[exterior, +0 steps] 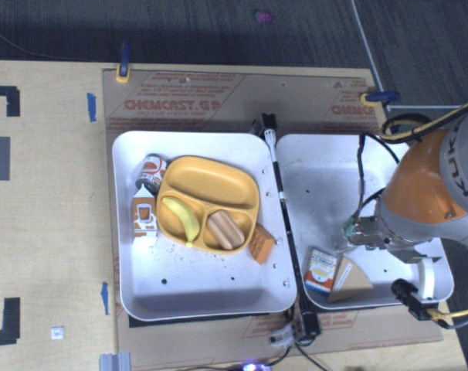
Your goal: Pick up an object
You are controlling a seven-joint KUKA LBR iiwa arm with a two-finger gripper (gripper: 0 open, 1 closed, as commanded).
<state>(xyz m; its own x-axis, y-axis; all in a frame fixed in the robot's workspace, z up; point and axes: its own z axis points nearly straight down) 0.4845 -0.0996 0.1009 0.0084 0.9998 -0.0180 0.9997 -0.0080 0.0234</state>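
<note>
Two bins are sitting on the surface [49,207]. Over the right bin [319,161], the arm [427,188] is covering the hand, so its opening cannot be told. Nearest candidates, a small carton [320,270] touching a tan wedge [353,278], are calling for a descent centred on one only.

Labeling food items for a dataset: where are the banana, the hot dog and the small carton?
banana [183,219]: camera view, middle of its curve.
hot dog [225,230]: camera view, centre.
small carton [320,273]: camera view, front face.
</note>
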